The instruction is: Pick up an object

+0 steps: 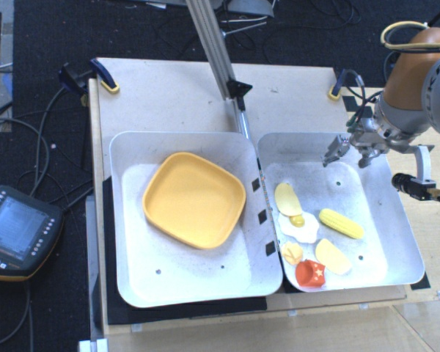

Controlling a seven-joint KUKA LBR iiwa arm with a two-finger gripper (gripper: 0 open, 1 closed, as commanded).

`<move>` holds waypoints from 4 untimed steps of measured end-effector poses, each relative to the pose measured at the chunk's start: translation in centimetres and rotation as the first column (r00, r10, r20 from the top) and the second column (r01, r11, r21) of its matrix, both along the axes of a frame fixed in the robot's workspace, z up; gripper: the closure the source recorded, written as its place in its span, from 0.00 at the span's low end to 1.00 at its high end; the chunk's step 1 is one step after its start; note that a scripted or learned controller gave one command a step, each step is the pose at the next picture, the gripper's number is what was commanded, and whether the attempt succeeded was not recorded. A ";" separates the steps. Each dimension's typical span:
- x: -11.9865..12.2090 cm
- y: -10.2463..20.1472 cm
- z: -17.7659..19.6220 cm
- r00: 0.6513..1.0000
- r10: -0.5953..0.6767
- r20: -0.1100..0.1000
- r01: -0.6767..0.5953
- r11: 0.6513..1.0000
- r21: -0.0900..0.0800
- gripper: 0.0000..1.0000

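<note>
The gripper (347, 154) hangs over the far end of the right bin (396, 218), its 2 fingers spread apart with nothing between them, so the step in hand looks like the approach, before any grasp. The things on offer lie well apart from it, bunched toward the near left part of that bin: a corn cob (342, 224) lying on its side nearest the gripper, a yellow oval slice (287, 197) touching or just overlapping a fried egg (301, 226), a pale wedge (332, 256), a small yellow piece (292, 253) and a red piece (310, 273) at the near rim. The corn cob seems the likeliest target, since it lies alone with bare bin floor on both long sides, while the others crowd one another. The next move, as I judge it, calls for the arm to travel toward the near end, line the fingers up across the cob's short width, then descend with the fingers kept wide until they straddle it. A round cob may roll away from a pinch that lands off centre. The left bin (132, 270) holds 1 yellow plate (194, 199), flat and broad, a poor fit for this gripper. Both bins rest on the surface (169, 94), with clamps at its far corners.
</note>
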State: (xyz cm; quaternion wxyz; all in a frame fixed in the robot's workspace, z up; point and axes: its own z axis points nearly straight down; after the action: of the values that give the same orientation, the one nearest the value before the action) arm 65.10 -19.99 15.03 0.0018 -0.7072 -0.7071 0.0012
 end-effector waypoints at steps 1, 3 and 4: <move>-0.1 0.1 -5.3 1.000 0.000 0.000 0.000 1.000 0.000 0.00; 0.8 0.2 2.2 1.000 0.001 0.010 -0.001 1.000 -0.002 1.00; 0.6 0.2 8.4 1.000 0.001 0.009 -0.001 1.000 -0.002 1.00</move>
State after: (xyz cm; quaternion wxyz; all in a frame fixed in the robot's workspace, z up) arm 65.75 -19.76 23.47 -0.0024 -0.7069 -0.7073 -0.0014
